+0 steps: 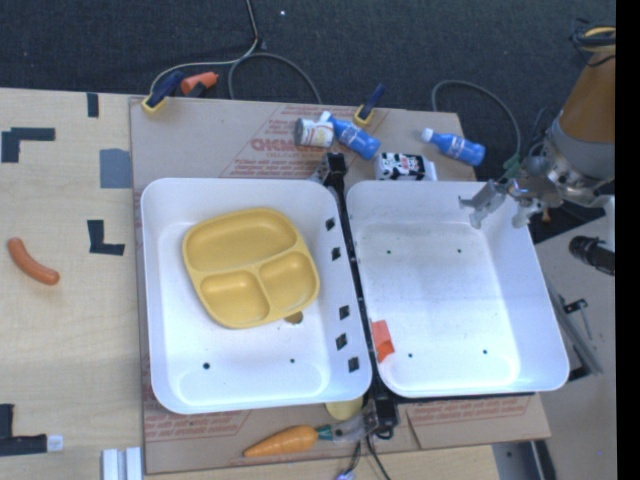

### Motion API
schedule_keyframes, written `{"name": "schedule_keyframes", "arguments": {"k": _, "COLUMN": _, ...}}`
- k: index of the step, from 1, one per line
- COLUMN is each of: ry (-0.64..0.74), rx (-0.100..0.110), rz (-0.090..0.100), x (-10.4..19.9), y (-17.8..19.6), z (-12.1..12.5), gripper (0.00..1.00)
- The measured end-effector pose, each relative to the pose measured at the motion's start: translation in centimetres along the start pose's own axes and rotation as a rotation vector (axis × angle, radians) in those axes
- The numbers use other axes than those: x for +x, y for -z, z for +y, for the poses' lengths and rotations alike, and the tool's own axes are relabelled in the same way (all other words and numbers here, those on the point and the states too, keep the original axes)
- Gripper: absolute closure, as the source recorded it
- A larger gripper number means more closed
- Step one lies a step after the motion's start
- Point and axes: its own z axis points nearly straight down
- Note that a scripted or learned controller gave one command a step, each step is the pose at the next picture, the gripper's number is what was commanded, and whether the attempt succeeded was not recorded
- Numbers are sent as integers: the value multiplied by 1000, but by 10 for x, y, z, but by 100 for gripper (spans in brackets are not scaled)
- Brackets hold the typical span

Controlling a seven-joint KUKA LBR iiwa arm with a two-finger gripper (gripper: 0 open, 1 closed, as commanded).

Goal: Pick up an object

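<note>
Dark carpet runs behind a pale wood counter [60, 368] that carries a cardboard sheet [250, 148] and two shallow white bins. At about three o'clock the arm [590, 98] hangs over the far right corner of the right bin [450, 288], its end effector [495, 200] apart from everything and carrying nothing; its fingers look spread, though at this size I cannot be sure. The likeliest pick is the yellow divided plate [252, 266], lying flat in the left bin [170, 368] toward nine o'clock. To do this well, the arm should cross the divider between the bins, descend over the plate's rim rather than its flat middle, and straddle an edge before closing. Around the bins lie blue bottles [452, 146] at twelve o'clock, a carrot [283, 440] at six, and a sausage [33, 262] at far nine.
</note>
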Motion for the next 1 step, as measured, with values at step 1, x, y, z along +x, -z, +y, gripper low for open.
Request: {"name": "schedule_keyframes", "arguments": {"k": 1, "ry": 1, "rx": 16, "rz": 7, "x": 64, "y": -127, "z": -67, "gripper": 0}}
